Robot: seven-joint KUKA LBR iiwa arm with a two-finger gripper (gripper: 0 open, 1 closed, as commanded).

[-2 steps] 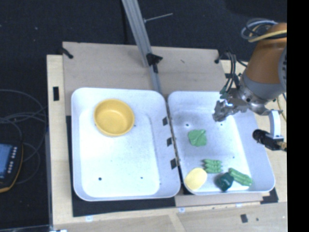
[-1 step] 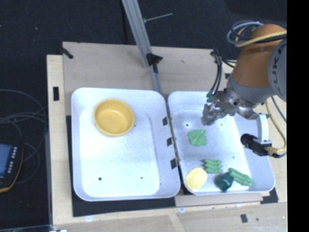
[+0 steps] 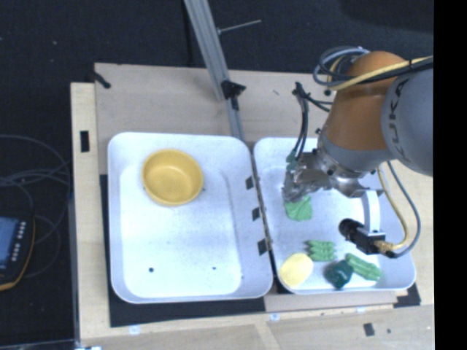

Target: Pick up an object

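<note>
My gripper (image 3: 295,192) hangs low in the right bin (image 3: 394,268), right over a light green object (image 3: 298,210) that lies just below its tips. Toward the bin's front lie a small green ridged piece (image 3: 320,251), a pale yellow round object (image 3: 295,270), a dark teal object (image 3: 338,274) and a green elongated piece (image 3: 363,267). A yellow bowl (image 3: 172,177) sits in the left bin (image 3: 182,268) at its back left.
A slanted metal pole (image 3: 211,49) rises behind the bins. The grey arm with its orange band (image 3: 361,115) covers the back right of the right bin. Cables loop round the wrist. A black connector (image 3: 357,233) hangs above the bin's right side.
</note>
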